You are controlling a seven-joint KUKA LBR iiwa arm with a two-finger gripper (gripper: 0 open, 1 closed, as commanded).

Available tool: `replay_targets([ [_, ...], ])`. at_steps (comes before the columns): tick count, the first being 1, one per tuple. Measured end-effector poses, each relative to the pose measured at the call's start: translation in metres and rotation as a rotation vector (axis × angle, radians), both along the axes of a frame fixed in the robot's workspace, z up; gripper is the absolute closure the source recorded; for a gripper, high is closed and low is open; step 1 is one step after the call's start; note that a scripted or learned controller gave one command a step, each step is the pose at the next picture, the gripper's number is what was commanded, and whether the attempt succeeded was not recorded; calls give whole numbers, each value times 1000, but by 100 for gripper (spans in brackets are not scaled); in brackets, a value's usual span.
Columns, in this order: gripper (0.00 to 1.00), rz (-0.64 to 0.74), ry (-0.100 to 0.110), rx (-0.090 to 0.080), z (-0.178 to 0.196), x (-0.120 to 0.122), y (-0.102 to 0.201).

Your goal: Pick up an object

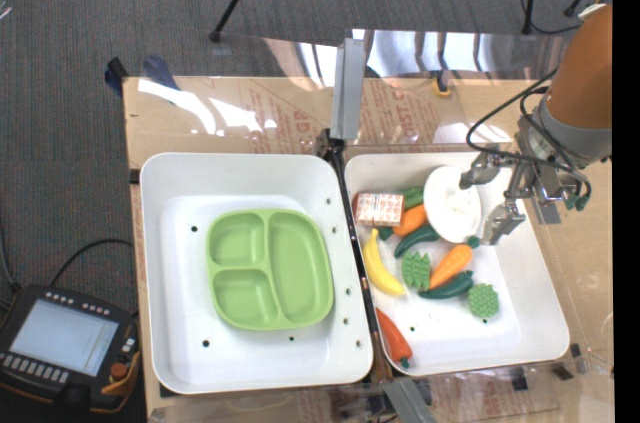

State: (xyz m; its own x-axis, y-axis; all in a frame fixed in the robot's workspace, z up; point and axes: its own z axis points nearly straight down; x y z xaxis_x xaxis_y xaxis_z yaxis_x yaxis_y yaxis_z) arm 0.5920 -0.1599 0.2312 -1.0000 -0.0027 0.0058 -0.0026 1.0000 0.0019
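Observation:
My gripper hangs over the upper right part of the right bin, fingers spread open and nothing between them. Just to its left lies a white plate, under the finger tips' edge. Toy foods crowd the bin's left half: a brown snack box, a yellow banana, an orange carrot beside a dark green cucumber, a second carrot, a third at the bin's front, and two green leafy pieces.
The left bin holds a green divided plate. A grey post stands behind the wall between the bins. A teach pendant lies at the lower left, off the bench.

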Motion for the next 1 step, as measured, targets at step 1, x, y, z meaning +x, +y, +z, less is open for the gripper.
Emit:
replay_targets([
  [1,0,46,-14,-2,-122,16,-9],
])
